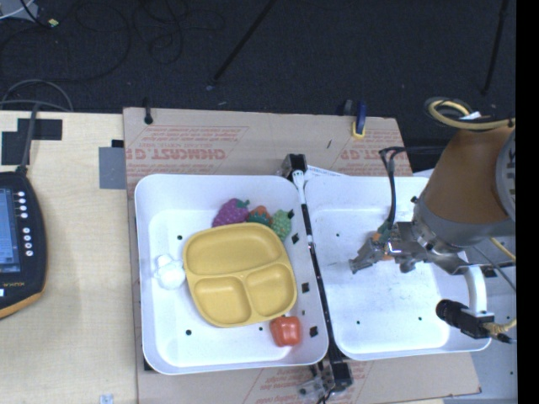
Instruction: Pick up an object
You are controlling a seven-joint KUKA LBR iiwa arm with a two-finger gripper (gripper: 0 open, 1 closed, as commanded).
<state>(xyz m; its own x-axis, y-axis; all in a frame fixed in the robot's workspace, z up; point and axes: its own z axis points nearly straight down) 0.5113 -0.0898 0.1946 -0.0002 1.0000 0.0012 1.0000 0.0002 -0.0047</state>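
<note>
From my seat, the arm comes in from the right and its bulk covers part of the right bin; its far side is cut off at the frame's edge. The end effector hangs low over the middle of that bin, dark and small against the white floor, and I cannot tell how it stands or whether anything is in it.

The things to pick all lie in the left bin. A yellow divided tray, with three compartments, sits tilted in the middle and takes most of the floor. At its far edge a purple grape bunch pokes out, partly hidden by the tray, with an orange piece and a green lumpy piece just beside it on the right; I cannot make out what those two are. A small white object rests against the tray's left edge. A red tomato-like piece sits at the tray's near right corner.

Both bins rest on a cardboard sheet on the worktop, where a handheld pendant lies at the far left, cut off.
</note>
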